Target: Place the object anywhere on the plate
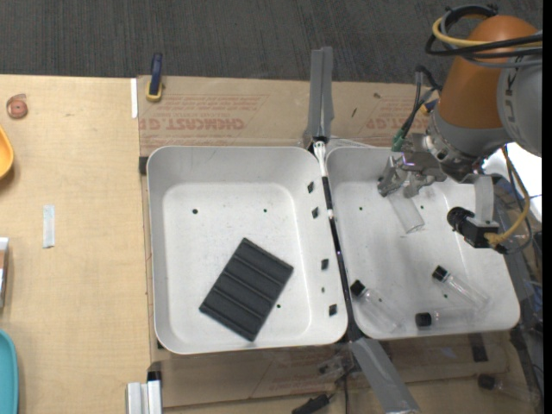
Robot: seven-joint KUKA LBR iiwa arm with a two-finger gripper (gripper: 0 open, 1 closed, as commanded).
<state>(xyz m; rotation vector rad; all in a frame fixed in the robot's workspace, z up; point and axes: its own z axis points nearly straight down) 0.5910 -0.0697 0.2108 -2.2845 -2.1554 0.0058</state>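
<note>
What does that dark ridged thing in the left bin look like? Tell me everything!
The dark plate is a flat, charcoal-black rectangle with raised ribs running along its length. It looks like matte plastic or rubber. It lies flat on the floor of the left bin, turned at a slant, in the half nearer the camera. Only the bin floor touches it, and nothing rests on it. The gripper is far off, over the right bin.

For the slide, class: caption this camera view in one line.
Arm's claw hovers over the right bin of clear vials; dark ridged plate lies in the left bin.
</note>
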